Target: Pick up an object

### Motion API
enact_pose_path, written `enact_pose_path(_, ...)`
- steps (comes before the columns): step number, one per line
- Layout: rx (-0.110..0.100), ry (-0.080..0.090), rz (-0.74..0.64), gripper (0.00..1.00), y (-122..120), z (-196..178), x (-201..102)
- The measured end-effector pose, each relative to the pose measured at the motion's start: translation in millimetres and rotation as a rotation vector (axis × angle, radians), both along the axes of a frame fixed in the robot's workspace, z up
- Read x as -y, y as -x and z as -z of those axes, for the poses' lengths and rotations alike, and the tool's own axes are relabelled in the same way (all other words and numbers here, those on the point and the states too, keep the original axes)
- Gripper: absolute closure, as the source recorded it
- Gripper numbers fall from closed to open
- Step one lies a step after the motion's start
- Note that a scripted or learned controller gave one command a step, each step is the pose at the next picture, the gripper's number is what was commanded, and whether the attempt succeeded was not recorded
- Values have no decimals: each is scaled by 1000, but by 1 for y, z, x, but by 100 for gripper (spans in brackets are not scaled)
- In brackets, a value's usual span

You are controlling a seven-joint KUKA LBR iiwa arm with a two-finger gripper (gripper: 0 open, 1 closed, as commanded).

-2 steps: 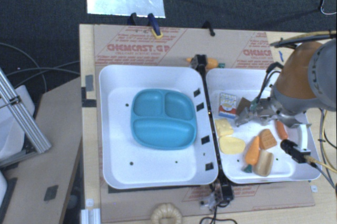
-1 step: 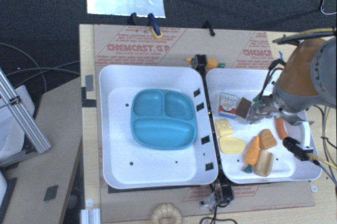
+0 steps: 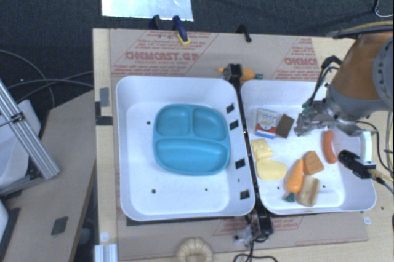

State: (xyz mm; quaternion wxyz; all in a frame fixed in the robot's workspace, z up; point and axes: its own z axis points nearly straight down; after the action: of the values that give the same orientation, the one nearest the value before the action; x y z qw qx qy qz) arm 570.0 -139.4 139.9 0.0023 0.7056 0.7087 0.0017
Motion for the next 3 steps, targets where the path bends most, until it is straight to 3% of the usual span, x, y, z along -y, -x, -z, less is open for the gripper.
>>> enact_pose_path(1,2,1,-1,100,-1,-65,-2)
enact_pose_path(2,-1,0,-1,100,-2,-86,-2)
enact_pose_path(3,-4,-2,-4,100,24,-96,-45)
